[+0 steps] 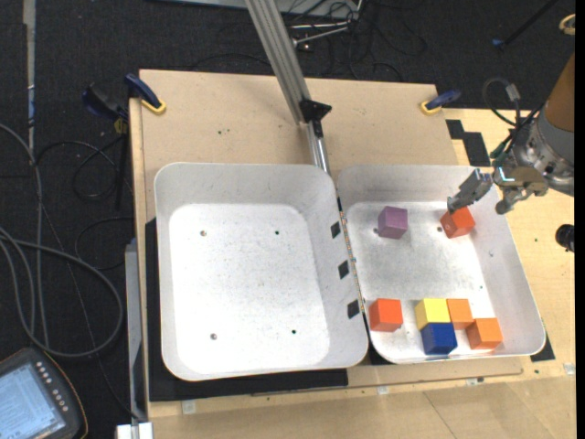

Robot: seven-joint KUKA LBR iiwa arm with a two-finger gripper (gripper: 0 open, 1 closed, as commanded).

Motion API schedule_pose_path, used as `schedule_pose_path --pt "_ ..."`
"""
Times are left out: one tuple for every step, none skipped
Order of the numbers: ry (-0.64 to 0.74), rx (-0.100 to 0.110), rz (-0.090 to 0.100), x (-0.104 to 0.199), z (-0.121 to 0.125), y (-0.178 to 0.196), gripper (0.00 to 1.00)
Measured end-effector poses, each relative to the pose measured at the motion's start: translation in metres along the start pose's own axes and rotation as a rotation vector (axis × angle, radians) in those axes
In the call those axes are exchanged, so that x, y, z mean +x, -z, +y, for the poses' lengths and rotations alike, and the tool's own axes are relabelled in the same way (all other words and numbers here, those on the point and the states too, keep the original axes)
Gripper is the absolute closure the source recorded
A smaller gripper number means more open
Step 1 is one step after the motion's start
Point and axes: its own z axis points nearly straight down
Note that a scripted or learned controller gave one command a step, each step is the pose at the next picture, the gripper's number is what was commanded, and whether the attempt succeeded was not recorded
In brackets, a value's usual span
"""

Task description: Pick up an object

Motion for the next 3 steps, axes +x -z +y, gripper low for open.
schedule_pose_path --pt "0.001 -0.004 -0.001 0.0 0.001 0.002 0.0" --pt "-0.003 0.001 0.0 -0.005 0.003 -0.06 0.0" --pt "-0.003 0.002 0.001 -0.003 0.001 -0.125 0.0"
